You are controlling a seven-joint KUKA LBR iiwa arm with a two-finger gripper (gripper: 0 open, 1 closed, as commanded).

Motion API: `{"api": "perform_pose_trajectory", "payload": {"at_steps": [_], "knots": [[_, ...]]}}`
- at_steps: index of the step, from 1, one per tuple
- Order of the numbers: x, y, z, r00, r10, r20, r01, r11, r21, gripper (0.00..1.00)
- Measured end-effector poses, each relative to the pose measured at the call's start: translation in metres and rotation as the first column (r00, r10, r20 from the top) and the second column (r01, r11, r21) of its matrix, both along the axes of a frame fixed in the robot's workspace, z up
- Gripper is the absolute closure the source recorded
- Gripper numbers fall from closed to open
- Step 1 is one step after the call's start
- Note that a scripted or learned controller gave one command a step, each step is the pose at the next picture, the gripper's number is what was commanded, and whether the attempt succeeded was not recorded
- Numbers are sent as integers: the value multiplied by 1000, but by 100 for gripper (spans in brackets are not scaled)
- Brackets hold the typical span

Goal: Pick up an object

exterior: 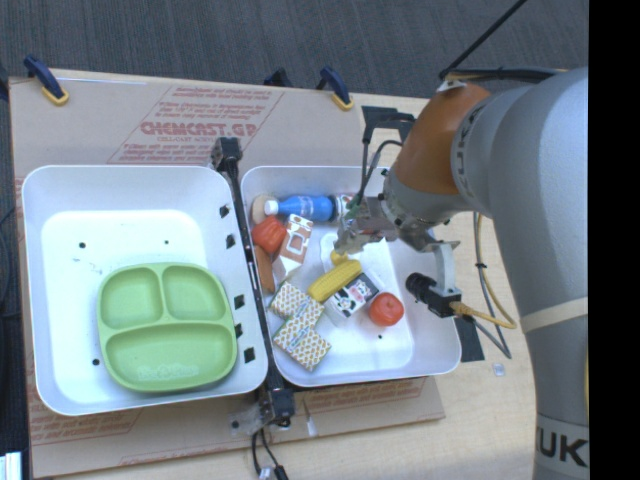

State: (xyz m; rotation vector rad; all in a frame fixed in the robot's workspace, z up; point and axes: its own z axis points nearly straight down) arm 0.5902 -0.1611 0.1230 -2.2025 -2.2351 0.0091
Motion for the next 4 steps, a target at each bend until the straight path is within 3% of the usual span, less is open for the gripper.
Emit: {"api": "perform_pose_trajectory", "payload": {"at_steps": [1,2,3,4], "knots": [[0,0,0,1000,1,0,-1,1000,-1,0],[-91,42,-32,1000,-9,1,9,1000,3,0],[-90,41,-22,1000,-4,1,4,1000,2,100],[-113,-14,66,1000,-11,7,11,1000,1,100]]}}
